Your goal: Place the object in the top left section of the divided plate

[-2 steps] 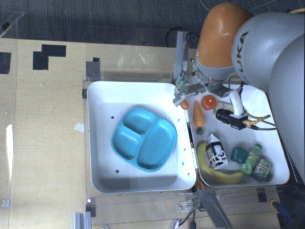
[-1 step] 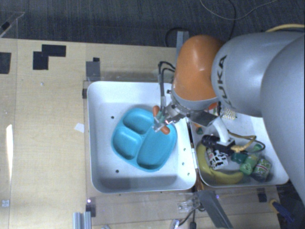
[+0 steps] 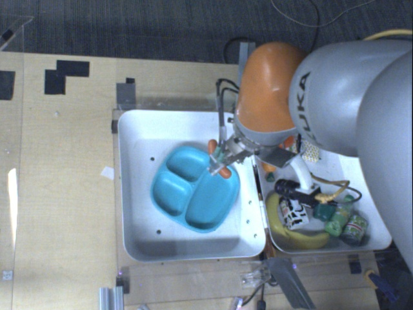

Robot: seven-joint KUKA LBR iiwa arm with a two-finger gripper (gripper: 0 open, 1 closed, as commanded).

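Gripper (image 3: pixel 221 160) over right rim of blue divided plate (image 3: pixel 193 189) in left bin (image 3: pixel 135 173), apparently pinching small orange object (image 3: pixel 222 171); fingers near closed. Shift left over far-left section, lower close before release, avoid divider ridge.

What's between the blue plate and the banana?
In the camera view, the bins' white walls separate the blue plate from the banana.

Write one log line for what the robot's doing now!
end effector: over blue divided plate's upper right rim | orange object: at end effector | placement: not yet done
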